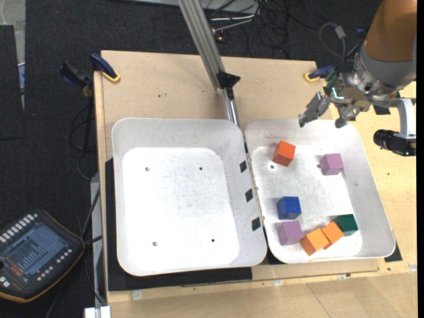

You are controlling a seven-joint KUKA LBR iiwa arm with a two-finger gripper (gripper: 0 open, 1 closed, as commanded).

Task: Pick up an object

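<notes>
Camera view, looking down at a slant: two shallow white bins are seen side by side on a tan bench (172, 78). The left bin (129, 177) is bordered at its 3 o'clock side by the right bin (371, 197), in which all the blocks are gathered. An orange cube (284, 153) lies toward 11 o'clock of that bin, tilted on its corner, and a light purple cube (331, 163) is placed well apart from it toward 1 o'clock. A blue cube (288, 207) is found near the bin's centre, with a second purple cube (289, 232) just beside it at 6 o'clock. Toward 5 o'clock, a second orange block (316, 238) and a dark green cube (346, 225) are set together, apparently touching.

The gripper (324, 113) is held above the right bin's 12 o'clock rim, with its two fingers spread apart and nothing between them. It is carried by the grey arm with an orange band (392, 25), entering from 2 o'clock. A handheld control pendant (33, 254) is seen at 8 o'clock on the dark floor.
</notes>
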